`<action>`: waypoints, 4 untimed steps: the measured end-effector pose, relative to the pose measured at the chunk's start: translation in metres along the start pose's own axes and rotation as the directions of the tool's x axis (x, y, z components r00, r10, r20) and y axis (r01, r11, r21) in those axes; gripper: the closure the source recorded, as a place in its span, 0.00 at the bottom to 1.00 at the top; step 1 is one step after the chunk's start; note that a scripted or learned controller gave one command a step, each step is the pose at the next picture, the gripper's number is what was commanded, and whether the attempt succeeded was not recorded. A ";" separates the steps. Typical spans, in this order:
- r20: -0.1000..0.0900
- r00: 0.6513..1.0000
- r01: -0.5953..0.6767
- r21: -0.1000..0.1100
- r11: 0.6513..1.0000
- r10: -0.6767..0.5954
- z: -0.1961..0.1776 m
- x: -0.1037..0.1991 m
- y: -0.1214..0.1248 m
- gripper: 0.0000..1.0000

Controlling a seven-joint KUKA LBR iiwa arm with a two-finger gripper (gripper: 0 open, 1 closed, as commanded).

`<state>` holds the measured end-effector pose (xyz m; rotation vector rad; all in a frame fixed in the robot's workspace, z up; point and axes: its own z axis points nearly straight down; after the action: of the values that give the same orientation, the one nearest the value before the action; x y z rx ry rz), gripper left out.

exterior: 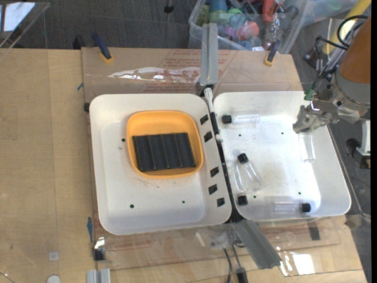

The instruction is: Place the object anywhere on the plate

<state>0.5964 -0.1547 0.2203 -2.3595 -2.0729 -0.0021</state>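
A rounded orange plate (165, 122), holding a ridged black rectangular block (164, 152), sits in the left white bin (112, 205). In the right white bin (336, 187) lie several clear plastic tubes (246, 173) with black caps. At that bin's right edge hovers the metal gripper (306, 124); its opening cannot be judged.

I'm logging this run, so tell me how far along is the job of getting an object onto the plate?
Nothing looks done yet: the orange plate in the left bin carries only a dark ribbed block. In hand: the claw sits over the right bin's far right edge, with no object visibly between its fingers. Left: grasping one of the clear black-capped tubes lying in the right bin and carrying it across to the plate.
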 end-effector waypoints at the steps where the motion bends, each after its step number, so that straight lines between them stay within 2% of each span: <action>1: 0.003 0.983 0.184 -0.002 0.983 -0.184 0.004 0.015 0.043 1.00; 2: 0.003 0.896 0.444 -0.003 0.896 -0.444 0.005 0.041 0.066 1.00; 3: 0.004 0.868 0.497 -0.003 0.868 -0.497 -0.023 0.051 0.065 1.00; 4: 0.005 0.816 0.577 -0.003 0.816 -0.577 -0.046 0.046 0.066 1.00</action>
<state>0.6677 -0.1179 0.2661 -1.6240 -2.6958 -0.0031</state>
